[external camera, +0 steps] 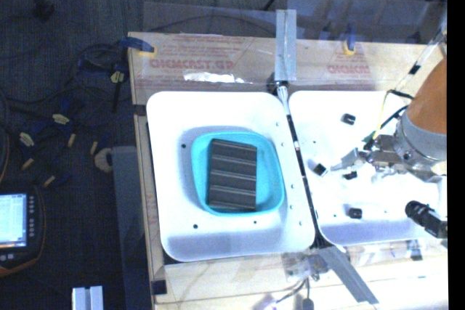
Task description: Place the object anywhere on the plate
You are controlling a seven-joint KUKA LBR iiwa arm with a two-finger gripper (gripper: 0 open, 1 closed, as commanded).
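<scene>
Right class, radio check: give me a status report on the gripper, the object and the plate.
Gripper over right bin, among small dark pieces. Dark ridged block lying on blue plate, left bin. Nothing in the way.

Bright, glaring white on the 2 bins (pixel 168 156), dim floor, soft overall blur, faint shadows.

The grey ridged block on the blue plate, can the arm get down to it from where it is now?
Probably yes. The grey ridged block lies uncovered on the blue plate in the left bin, nothing above it; the gripper is over the right bin.
</scene>
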